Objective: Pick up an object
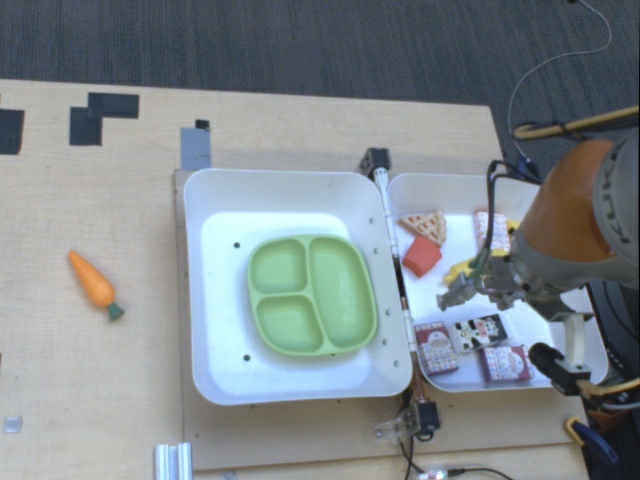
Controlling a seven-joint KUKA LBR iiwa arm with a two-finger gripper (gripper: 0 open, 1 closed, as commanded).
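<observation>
Hovering end effector (462, 290) over right bin (455, 200), near red block (422, 257) and yellow item (458, 269); finger opening and any hold: cannot tell

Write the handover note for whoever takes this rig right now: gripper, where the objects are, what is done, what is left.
Gripper: low over the right bin, fingers too unclear to judge; nothing seen held.
Right bin: red block, pizza-slice toy, yellow piece beside the gripper, small packets along the near side.
Left bin: green divided plate.
Toy carrot lies on the bench, outside both bins.
Done: arm is over the objects.
Left: grasp one and lift.
</observation>
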